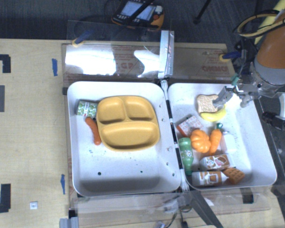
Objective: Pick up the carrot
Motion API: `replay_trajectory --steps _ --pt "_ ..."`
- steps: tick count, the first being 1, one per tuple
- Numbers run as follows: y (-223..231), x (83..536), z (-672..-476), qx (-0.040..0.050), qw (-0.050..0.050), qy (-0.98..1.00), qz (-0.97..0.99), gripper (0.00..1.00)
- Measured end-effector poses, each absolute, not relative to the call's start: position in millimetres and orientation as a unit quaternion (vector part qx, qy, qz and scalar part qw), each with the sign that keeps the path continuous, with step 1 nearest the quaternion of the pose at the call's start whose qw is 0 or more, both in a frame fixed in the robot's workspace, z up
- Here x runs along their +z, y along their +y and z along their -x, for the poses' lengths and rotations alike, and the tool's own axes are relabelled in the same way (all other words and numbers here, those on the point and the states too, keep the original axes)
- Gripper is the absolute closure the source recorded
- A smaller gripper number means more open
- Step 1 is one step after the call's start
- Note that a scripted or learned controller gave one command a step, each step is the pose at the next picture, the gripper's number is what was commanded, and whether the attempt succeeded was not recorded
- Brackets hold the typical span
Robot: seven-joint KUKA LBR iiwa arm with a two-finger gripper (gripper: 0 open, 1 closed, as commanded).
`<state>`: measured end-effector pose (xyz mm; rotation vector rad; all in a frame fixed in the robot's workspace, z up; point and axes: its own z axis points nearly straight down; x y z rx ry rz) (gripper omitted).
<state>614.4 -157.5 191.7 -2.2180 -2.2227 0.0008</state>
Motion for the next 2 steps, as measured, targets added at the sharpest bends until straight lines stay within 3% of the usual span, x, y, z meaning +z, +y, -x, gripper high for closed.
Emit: replay_trajectory --steps 1,2 --pt "-130.9 90.8 -551.2 -0.0002 0.0 -0.737 0.676 0.0" --pt "-133.2 100.6 -551.3 -0.0008 -0.002 -0.735 0.678 1.0"
